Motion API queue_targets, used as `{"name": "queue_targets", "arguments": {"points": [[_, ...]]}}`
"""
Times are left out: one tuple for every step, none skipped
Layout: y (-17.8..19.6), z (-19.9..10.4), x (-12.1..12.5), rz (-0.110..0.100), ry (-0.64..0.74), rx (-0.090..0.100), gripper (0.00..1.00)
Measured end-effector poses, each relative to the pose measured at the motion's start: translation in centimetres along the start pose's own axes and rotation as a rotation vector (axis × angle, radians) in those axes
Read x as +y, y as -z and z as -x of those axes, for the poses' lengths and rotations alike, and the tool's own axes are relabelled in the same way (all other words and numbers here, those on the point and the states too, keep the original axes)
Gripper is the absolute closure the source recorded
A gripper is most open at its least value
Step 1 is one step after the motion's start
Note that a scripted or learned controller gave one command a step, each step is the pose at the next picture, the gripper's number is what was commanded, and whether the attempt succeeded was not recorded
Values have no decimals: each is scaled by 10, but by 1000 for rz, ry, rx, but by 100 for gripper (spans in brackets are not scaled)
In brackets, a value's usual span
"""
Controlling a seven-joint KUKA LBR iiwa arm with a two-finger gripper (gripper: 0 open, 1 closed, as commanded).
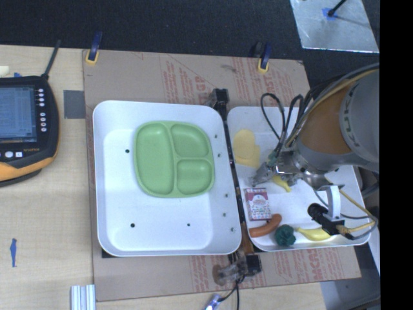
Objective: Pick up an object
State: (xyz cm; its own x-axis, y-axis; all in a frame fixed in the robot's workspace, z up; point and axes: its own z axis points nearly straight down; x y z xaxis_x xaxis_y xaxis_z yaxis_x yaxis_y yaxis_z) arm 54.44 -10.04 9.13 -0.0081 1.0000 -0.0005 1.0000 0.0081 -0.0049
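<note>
Two white bins are sitting side by side: the left bin (110, 173) is holding one green divided plate (173, 158); the right bin (293, 206) is holding one card (258, 205), one sausage (265, 226), one banana (315, 234). The gripper (274, 170) is hovering above; its state cannot be determined.

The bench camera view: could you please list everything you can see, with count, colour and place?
Shallow white bins: two, side by side on the brown board.
Green divided plate: one, in the left bin.
Pale yellow soft object: one, right bin, upper left.
Red-and-white card box: one, right bin, left side.
Orange-red sausage: one, right bin, near edge.
Dark green lump: one, beside the sausage.
Yellow banana: one, right bin, near edge.
Orange-rimmed control pendant: one, far left on the bench.
Grey arm with orange band: one, over the right bin.
Gripper: one, low over the right bin.
</note>
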Motion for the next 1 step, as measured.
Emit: {"name": "queue_targets", "arguments": {"points": [[10, 1, 0, -2, 2, 0, 100]]}}
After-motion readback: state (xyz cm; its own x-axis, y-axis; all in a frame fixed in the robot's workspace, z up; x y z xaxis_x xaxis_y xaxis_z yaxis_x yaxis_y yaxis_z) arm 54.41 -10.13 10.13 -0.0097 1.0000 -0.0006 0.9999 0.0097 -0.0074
